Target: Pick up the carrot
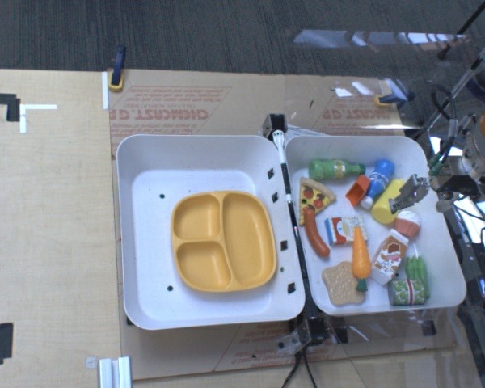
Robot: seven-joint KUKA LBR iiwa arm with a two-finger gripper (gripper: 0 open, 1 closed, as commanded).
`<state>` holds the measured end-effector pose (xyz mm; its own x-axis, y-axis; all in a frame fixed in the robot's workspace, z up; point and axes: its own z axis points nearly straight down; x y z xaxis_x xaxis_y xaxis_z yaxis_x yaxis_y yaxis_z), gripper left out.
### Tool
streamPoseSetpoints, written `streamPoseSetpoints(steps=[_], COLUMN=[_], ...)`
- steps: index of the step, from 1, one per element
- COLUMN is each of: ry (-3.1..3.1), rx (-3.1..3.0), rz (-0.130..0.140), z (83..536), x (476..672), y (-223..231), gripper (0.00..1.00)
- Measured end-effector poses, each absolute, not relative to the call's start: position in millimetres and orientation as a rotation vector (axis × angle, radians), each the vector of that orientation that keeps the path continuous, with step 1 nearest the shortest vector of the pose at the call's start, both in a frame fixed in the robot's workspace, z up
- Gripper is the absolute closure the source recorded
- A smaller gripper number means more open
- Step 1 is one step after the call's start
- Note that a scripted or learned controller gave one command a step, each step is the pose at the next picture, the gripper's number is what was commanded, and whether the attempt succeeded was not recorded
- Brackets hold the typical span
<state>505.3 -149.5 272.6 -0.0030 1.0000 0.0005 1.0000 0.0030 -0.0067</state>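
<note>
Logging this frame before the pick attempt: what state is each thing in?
carrot: lying in the right bin, ungrasped
green bottle: on its side
blue bottle: lying down
hot dog: lying flat
yellow tray: flat in the left bin, nothing in its compartments
gripper: over the right bin's right side

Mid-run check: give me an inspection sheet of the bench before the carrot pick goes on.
Surface: two white bins, left bin, right bin, on cardboard.
Job's things: carrot lies in the right bin, beside the milk carton.
Clutter: green bottle, pizza slice, sausage, bread slice; yellow divided plate in the left bin.
Grippers: hand over the right bin's right side, away from the carrot.
Cables: black cable below the bins.
Surroundings: dark floor behind.
</note>
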Motion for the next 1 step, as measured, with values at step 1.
streamPoseSetpoints(steps=[1], ry=[-2.375], rx=[-2.053], rz=[0.002], z=[116.2], x=[492.8], y=[-106.0], gripper=[0.0])
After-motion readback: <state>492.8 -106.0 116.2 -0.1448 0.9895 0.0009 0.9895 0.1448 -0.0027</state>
